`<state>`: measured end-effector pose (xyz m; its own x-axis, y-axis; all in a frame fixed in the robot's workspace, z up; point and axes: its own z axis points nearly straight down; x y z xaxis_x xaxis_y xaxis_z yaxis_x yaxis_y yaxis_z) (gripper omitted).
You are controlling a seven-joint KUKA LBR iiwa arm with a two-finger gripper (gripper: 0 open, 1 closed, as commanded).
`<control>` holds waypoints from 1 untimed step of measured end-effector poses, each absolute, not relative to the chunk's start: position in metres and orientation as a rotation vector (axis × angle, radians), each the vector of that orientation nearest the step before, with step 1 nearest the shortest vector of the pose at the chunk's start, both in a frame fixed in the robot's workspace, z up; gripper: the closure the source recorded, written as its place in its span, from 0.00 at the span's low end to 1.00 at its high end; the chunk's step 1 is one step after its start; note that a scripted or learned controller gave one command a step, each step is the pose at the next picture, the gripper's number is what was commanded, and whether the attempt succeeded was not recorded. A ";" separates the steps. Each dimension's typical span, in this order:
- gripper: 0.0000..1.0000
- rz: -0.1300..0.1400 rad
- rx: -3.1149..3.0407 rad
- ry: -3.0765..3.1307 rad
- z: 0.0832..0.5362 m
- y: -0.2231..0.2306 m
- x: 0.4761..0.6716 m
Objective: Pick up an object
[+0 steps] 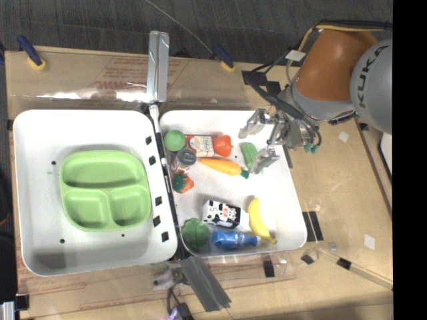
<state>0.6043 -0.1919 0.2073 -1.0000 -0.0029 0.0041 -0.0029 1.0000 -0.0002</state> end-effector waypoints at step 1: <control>0.00 -0.001 0.306 -3.127 0.091 -0.196 0.620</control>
